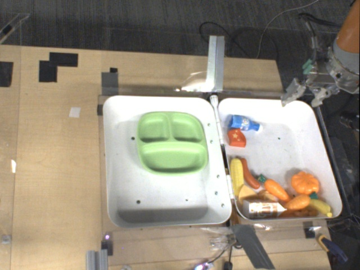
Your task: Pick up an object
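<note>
The right bin [292, 134] holds several toy foods. A blue packet [243, 123] and a red piece [237, 138] lie near its far left wall. Along the near side sit a yellow corn cob [237, 173], an orange carrot [274, 189], an orange pumpkin [304, 181] and a small labelled bottle [264, 208]. My gripper [305, 94] hangs over the bin's far right corner, open, with nothing between its fingers. It is well apart from all the objects.
The left bin [121, 167] bears a green divided plate [171, 141]. A metal post [216, 63] stands behind the seam between the bins. Cables run across the dark floor at the back right.
</note>
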Available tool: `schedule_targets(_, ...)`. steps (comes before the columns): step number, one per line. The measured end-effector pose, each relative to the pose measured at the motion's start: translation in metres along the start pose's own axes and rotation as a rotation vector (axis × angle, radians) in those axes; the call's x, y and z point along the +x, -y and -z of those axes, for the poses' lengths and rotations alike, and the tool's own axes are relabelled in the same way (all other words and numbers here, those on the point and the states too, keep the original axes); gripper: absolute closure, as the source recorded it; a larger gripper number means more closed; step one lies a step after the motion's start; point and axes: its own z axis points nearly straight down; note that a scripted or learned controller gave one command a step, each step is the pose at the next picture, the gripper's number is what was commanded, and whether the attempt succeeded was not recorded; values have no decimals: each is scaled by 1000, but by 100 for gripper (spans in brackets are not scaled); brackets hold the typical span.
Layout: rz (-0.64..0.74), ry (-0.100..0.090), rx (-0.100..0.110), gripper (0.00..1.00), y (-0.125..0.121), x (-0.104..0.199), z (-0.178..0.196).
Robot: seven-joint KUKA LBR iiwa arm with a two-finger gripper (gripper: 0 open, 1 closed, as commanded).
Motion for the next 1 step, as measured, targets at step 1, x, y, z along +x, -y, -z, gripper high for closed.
schedule_targets(1, 33, 0, -2, 0, -20, 74, -147)
